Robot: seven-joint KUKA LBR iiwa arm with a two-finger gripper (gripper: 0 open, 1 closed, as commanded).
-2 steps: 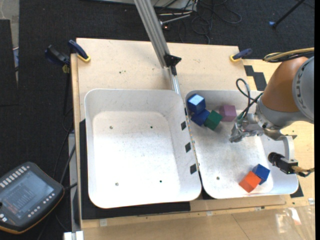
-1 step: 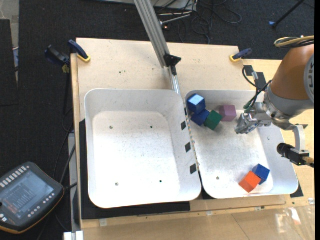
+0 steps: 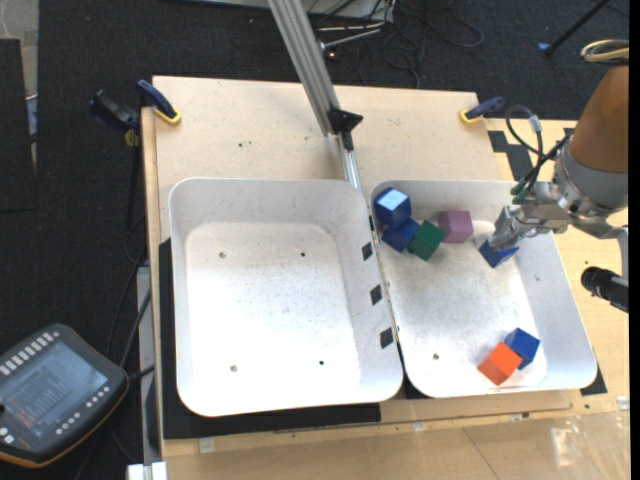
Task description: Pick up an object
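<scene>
Camera view is showing the gripper (image 3: pixel 503 243) hovering over the right white plastic bin (image 3: pixel 560 308). Its fingers are pinching a small blue cube (image 3: pixel 497 254).

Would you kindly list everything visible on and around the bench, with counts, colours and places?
Bins: two, white, side by side on the bench.
Blue blocks: four, all in the right bin; light blue one and dark one at the far left corner, one at the gripper, one near the front.
Green block: one, beside the dark blue one.
Purple block: one, right of the green.
Orange block: one, touching the front blue block.
Clamps: two, blue and yellow, far bench corners.
Pendant: one, grey, lower left floor.
Gripper: one, over the right bin's far right side.
</scene>
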